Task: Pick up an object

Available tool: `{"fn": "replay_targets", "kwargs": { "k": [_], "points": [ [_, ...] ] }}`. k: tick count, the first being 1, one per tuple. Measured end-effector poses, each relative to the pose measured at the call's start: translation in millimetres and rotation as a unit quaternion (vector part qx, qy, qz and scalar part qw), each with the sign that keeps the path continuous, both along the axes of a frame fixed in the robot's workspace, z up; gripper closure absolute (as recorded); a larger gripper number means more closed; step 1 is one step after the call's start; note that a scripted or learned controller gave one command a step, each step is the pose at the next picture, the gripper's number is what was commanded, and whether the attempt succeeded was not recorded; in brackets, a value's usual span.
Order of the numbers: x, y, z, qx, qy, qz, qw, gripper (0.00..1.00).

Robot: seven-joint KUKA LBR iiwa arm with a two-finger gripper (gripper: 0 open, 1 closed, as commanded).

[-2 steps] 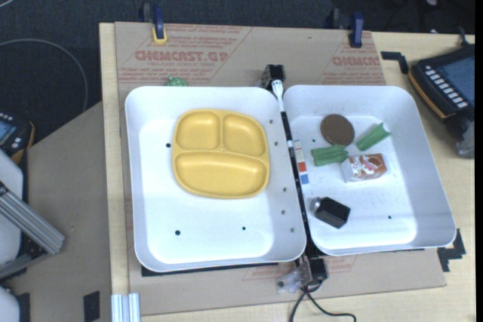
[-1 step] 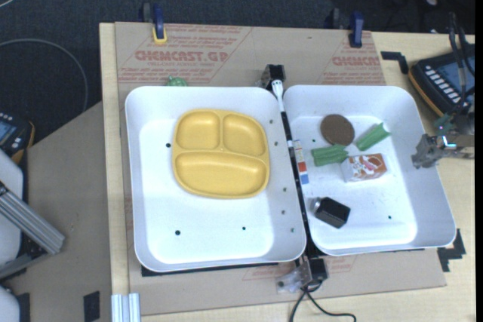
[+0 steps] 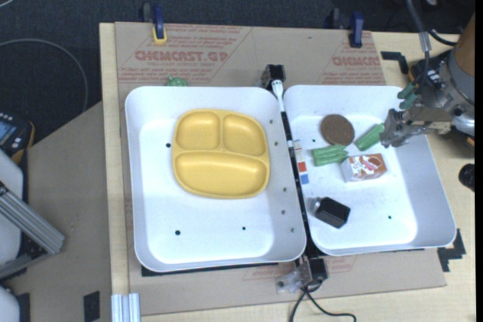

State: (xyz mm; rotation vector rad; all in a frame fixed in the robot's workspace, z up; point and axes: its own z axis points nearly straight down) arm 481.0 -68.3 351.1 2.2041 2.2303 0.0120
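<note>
Left bin [image 3: 151,185]: holds a yellow tray [image 3: 221,153] w/ three compartments, lying flat near the bin's middle. No loose items seen around it.

Right bin [image 3: 407,226]: holds the candidate objects, clustered in the upper half. Going L to R: a green piece [image 3: 329,155] lying flat, long axis approx. left-right; a black block [image 3: 331,212] nearer the front edge, apart from the rest; a brown disc [image 3: 337,130] just above the green piece; a red-and-white packet [image 3: 364,167] just right of the green piece; a green strip [image 3: 369,138], long axis tilted, rising toward the right.

Gripper [image 3: 392,133]: at the right bin's upper right, low over the bin, arm entering from the right. Finger state: cannot tell, the fingertips are dark and too small to resolve. Nothing visibly held.

Key relation: the green strip is the nearest object; its right end lies just beside the gripper tip, poss. touching. It extends left and down from the gripper. Packet sits below-left, a bit further. Judgement: grasp not yet made; a short move left puts the gripper over the strip, and closing across its narrow width looks the best option.
</note>
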Motion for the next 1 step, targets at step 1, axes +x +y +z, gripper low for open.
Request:
{"fn": "replay_targets", "kwargs": {
  "k": [1],
  "points": [
    [-2.2, -48.7, -18.8, -0.0009, 0.006, -0.008, 0.9999, 1.00]
  ]
}}
